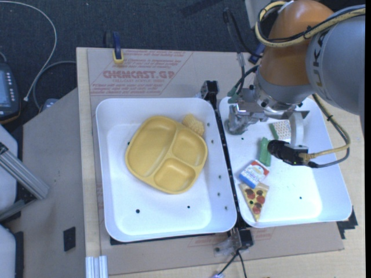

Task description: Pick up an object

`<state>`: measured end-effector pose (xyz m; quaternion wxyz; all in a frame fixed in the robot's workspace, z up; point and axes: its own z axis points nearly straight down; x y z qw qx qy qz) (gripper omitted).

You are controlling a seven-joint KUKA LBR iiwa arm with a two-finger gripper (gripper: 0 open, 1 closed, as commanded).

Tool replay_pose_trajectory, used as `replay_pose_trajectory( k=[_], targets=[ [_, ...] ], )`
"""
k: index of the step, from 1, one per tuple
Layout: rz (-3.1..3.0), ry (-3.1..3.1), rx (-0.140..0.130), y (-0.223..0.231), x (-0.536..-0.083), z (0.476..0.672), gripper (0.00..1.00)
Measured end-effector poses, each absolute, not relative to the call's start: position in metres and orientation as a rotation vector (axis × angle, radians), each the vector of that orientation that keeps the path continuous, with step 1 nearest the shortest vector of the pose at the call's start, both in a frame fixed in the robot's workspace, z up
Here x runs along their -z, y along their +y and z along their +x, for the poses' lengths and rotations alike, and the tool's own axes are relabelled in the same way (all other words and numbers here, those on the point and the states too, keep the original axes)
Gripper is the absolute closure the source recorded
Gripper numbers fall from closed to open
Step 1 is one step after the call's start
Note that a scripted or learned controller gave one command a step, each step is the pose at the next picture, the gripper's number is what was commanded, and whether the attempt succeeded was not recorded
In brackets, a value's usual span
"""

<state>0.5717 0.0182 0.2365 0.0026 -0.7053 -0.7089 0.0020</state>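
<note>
White plastic right-hand bin (301,204) holds a pizza-slice toy (255,197) nearest, a small red-and-blue packet (253,172), then a green stick (264,150). Beyond, the hand (236,122) hangs low by the bin's far-left corner; whether it is spread cannot be told. The left bin (116,201) carries a yellow divided plate (167,153).

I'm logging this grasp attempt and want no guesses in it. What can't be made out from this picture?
- Gripper: whether the jaws are open or shut, blurred and under the wrist, camera view.
- Yellow piece: partly hidden by the yellow divided plate.
- Patterned item: overlapped by the arm's mount; too small to identify.
- Green object: too small to identify.
</note>
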Motion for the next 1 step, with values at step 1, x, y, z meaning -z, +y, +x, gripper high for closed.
replay_pose_trajectory(
  k=[1],
  targets=[
    [-2.212,-2.227,-0.001,0.0813,-0.2268,0.5824,1.0]
  ],
)
